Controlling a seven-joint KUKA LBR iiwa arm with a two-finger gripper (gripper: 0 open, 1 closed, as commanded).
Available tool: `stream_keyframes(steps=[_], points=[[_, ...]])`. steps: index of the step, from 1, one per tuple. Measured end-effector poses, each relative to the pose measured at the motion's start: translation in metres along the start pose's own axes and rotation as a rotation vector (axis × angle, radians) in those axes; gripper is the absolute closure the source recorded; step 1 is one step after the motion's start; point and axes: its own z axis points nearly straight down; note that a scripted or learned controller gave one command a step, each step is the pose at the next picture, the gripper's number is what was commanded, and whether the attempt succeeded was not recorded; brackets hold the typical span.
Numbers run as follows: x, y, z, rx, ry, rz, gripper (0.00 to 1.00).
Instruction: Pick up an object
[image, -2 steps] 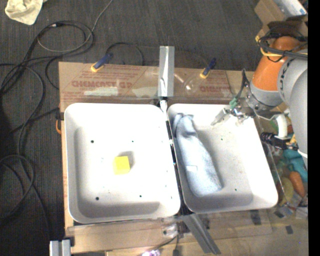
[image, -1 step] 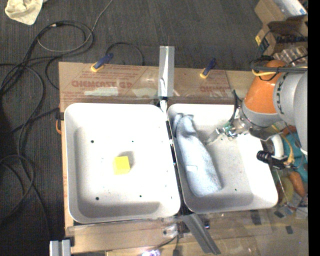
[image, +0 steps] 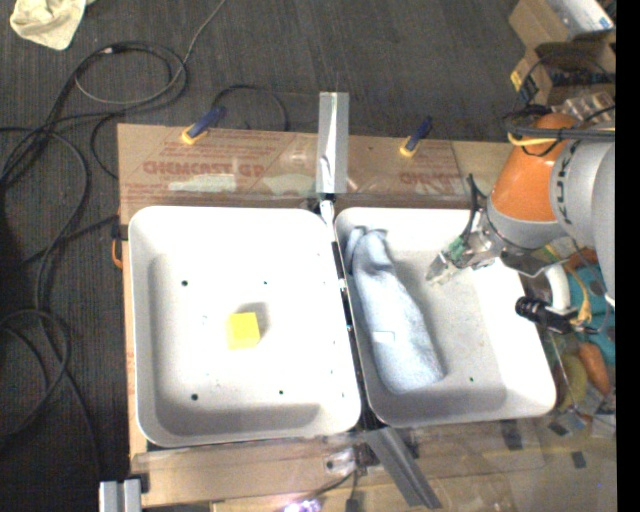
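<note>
Over the right bin (image: 520, 395), the gripper (image: 445, 265) hangs near its back edge; whether it is open I cannot tell. Left of it lies a grey cloth (image: 395, 320). A yellow block (image: 244, 329) sits in the left bin (image: 150, 300).

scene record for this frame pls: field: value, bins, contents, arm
left bin: one yellow block, lying near the middle of the floor
right bin: pale blue-grey cloth, stretched along the left side
gripper: over the right bin's upper right part, apart from the cloth
arm: reaches in from the right, orange band above the wrist
held: nothing seen in the jaws
bench: clear sheet and two clamps behind the bins
</note>
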Motion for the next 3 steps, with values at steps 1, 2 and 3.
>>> stream_keyframes(steps=[1, 2, 3], points=[[0.048, 0.052, -0.148, 0.019, 0.001, 0.417, 1.00], [0.048, 0.052, -0.148, 0.020, 0.001, 0.417, 0.00], [0.022, 0.028, -0.090, 0.022, 0.000, 0.469, 0.00]])
